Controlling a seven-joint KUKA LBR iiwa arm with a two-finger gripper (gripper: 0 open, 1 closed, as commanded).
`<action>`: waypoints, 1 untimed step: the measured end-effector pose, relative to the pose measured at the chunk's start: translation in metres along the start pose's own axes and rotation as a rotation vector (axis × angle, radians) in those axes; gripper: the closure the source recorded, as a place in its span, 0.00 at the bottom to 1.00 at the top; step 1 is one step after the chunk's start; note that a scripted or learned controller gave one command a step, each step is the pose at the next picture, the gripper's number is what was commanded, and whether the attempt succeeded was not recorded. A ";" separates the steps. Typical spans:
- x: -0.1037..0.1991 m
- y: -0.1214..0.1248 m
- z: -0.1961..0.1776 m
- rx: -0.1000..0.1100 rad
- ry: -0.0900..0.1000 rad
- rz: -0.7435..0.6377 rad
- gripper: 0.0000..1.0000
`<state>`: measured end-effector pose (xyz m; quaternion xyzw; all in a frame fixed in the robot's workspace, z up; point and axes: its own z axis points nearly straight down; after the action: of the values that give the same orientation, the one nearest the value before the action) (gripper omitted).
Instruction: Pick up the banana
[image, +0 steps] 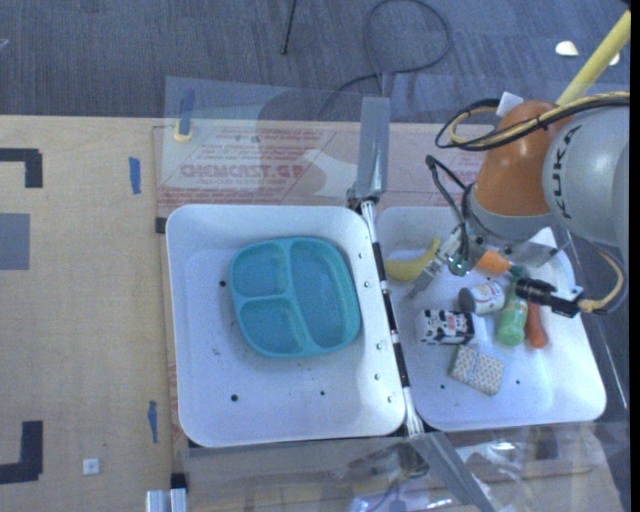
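Observation:
The yellow banana lies in the right bin, at its upper left by the divider between the bins. Its right tip curves up towards the wrist. My gripper reaches down from the orange-banded arm and sits at the banana's right end, touching or just over it. The arm hides the bin's upper right part.
A blue divided plate lies in the left bin. The right bin also holds a black-and-white carton, a small white bottle, a green item, an orange carrot-like piece and a patterned block.

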<state>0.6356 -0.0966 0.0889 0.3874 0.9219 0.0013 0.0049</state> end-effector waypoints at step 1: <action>-0.002 0.001 -0.013 -0.008 -0.005 0.003 1.00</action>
<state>0.6380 -0.0975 0.1021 0.3889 0.9212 0.0038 0.0089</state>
